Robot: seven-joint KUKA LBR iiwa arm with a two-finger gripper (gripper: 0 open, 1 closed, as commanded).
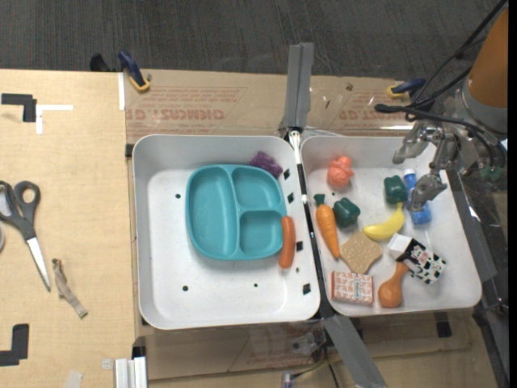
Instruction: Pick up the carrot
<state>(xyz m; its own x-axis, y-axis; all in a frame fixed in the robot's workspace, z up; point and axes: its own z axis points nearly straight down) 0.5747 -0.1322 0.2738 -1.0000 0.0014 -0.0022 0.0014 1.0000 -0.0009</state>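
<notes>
The carrot (pixel 327 229) is orange with a green top and lies lengthwise near the left wall of the right bin (pixel 464 241), its tip pointing toward the front. My gripper (pixel 418 170) hangs over the back right part of that bin, well to the right of the carrot and apart from it. Its fingers stand open with nothing between them. A green block (pixel 394 189) and a blue piece (pixel 421 210) lie just below the gripper.
Crowded around the carrot are a dark green pepper (pixel 346 210), a bread slice (pixel 360 253), a banana (pixel 385 225) and a pink-orange fruit (pixel 341 170). The left bin (pixel 161 289) holds a teal divided plate (pixel 234 212), a sausage (pixel 287 242) and a purple piece (pixel 266 162). Scissors (pixel 26 221) lie far left.
</notes>
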